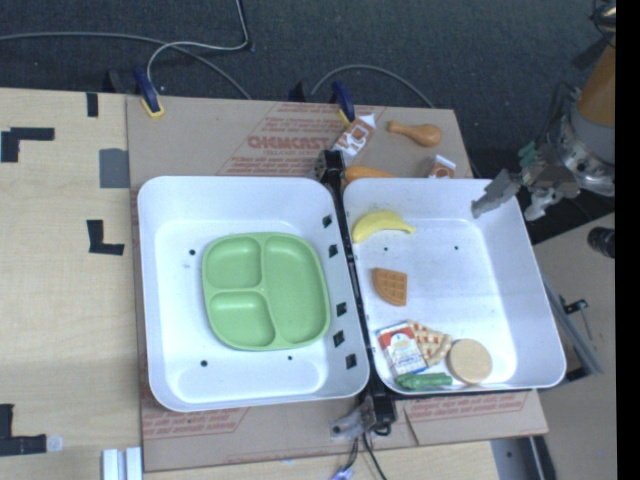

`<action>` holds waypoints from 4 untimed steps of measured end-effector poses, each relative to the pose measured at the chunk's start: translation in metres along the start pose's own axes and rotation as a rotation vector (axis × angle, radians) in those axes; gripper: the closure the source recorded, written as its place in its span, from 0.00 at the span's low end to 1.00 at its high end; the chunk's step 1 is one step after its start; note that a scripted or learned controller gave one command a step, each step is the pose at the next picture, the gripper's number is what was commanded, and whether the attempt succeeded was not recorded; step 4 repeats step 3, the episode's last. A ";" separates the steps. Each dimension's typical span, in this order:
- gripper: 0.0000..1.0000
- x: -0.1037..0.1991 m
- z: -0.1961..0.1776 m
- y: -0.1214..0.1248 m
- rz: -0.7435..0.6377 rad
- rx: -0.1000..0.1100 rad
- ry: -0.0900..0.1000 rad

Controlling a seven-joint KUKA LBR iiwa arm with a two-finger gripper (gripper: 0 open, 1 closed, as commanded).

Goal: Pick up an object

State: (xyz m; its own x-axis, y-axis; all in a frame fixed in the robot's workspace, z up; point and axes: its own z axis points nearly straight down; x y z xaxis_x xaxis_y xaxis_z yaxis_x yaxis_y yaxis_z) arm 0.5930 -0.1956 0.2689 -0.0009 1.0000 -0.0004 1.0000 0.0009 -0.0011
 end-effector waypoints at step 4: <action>1.00 0.099 0.173 -0.028 -0.001 -0.005 0.000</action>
